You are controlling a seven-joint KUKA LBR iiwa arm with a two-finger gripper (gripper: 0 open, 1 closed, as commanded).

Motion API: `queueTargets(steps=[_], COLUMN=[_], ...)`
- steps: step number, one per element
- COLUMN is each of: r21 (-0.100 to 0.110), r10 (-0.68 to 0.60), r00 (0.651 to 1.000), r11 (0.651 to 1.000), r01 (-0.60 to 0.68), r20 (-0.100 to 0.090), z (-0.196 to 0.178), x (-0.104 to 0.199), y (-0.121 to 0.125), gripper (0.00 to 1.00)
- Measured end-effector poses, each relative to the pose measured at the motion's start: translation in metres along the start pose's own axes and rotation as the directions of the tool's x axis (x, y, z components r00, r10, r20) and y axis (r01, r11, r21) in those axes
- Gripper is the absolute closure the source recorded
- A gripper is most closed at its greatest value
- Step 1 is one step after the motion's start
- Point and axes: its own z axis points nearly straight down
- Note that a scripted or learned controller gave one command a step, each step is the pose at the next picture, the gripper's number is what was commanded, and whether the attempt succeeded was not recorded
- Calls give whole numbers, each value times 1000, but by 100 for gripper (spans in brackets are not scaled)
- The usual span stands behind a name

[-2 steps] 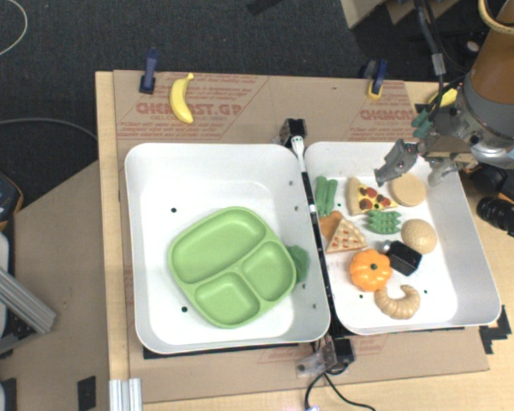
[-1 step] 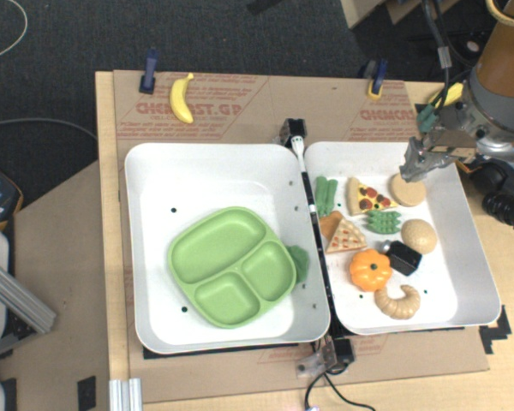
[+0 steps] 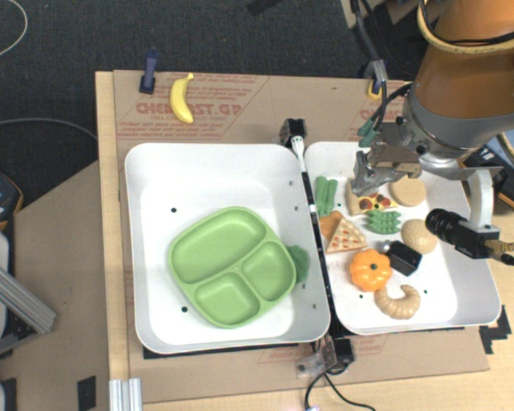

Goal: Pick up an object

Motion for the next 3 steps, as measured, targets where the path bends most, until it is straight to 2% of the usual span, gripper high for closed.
queueTargets(steps=[1, 2, 3], r21=[7, -24, 10], r10=[1, 6, 16], r00=[1000, 1000, 1000], r11=[1000, 1000, 1000], r01=[-1, -6, -16], r20=[1, -2, 6], z=[49, -213, -88], x=[70, 79, 13], y=[-44, -41, -43], gripper=[100, 100, 100])
